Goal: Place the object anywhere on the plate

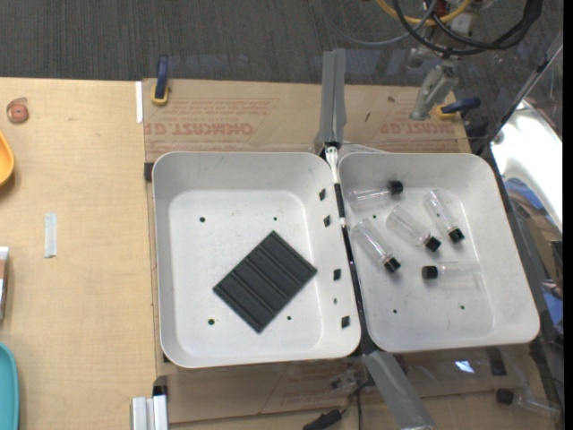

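Gripper: the gripper [433, 95] is seen raised at the top of the view, beyond the far rim of the bins. Whether it is spread or pressed together cannot be told at this angle. No vial is seen in it.

Cables: yellow and black cables [421, 12] are looped just above the gripper, on the arm.

Right bin: the right bin [506, 240] lies directly below the gripper in the view, nearer the camera.

Vials: five clear vials [411, 227] with black caps are scattered on that bin's floor, lying on their sides, some close together. The nearest to the gripper is the one by the far wall. One of them is judged to be the object to be moved.

Left bin: the left bin [170, 240] lies further off, toward the view's left of the gripper.

Plate: a dark ribbed plate [265, 280] lies flat and turned at a slant on that bin's floor, well apart from the gripper. Nothing rests on it.

Progress: no step is judged done. A vial is not yet grasped, so the pick, the carry across the divide and the release on the plate are all left.
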